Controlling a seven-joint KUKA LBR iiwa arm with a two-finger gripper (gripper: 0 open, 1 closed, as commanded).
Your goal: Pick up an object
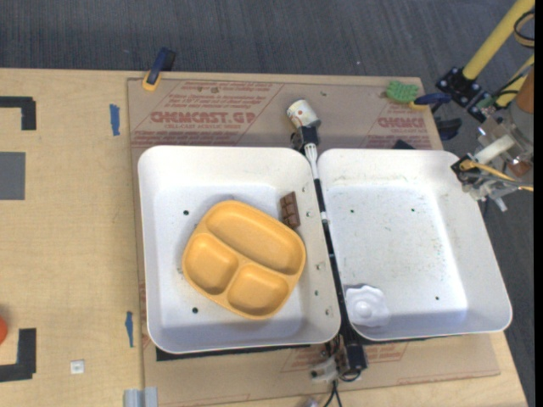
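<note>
A yellow tray (244, 258) is seen in the left bin (161, 185), its long axis diagonal. The end effector (488, 172) is placed at the right bin's (484, 303) far right edge, well right of the tray; its finger state cannot be told.

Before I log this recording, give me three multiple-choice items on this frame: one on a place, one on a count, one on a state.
1. Where does the yellow tray lie?
A. left bin
B. right bin
C. the cardboard

2. How many compartments does the tray have?
A. two
B. three
C. five

3. How does the small brown block sit?
A. inside a compartment
B. beside the tray, at its upper right edge
C. in the right bin

Answers: 1 A, it rests on the left bin floor. 2 B, one long and two smaller hollows show. 3 B, it lies on the bin floor beside the tray's rim.
</note>
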